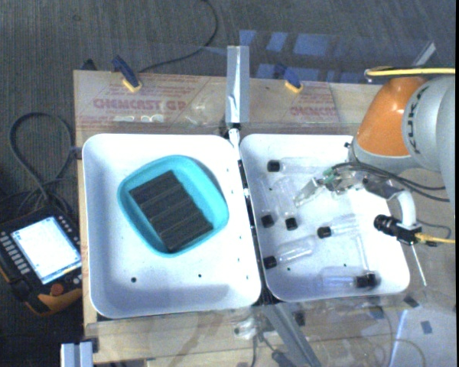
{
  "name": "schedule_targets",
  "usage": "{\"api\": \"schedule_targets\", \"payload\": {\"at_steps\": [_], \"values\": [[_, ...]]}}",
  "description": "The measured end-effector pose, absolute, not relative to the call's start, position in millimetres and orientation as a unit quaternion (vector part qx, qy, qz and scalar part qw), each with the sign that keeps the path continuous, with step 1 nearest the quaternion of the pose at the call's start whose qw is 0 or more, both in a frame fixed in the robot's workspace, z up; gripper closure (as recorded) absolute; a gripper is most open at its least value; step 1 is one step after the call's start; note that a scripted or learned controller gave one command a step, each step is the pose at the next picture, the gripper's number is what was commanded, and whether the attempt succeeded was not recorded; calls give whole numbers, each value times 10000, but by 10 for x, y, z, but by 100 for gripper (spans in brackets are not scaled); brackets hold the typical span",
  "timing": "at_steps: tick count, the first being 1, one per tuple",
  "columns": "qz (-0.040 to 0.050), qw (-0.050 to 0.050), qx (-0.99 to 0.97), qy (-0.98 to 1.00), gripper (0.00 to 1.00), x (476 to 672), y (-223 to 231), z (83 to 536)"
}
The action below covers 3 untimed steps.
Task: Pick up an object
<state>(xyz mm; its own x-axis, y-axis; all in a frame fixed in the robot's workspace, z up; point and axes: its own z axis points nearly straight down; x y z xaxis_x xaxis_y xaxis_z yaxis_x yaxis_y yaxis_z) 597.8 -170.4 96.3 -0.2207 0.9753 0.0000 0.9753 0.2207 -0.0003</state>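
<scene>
Clear plastic tubes with black caps lie in right bin. My end effector hangs over them; grip state, cannot tell. Best: aim at one lone tube, come straight down.

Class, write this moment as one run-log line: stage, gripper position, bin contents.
stage: reaching | gripper: over right bin, among clear vials | held: nothing visible | left bin: blue tray
</scene>
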Motion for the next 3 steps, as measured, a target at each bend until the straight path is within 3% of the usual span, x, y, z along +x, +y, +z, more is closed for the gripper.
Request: {"api": "schedule_targets", "payload": {"at_steps": [1,2,3], "values": [[5,-14,-6035,-7973,0,6152,-2237,2437],[-3,-5,-5919,-8060,0,5961,-1718,937],[6,-15,-6097,-7926,0,6293,-2127,2363]]}}
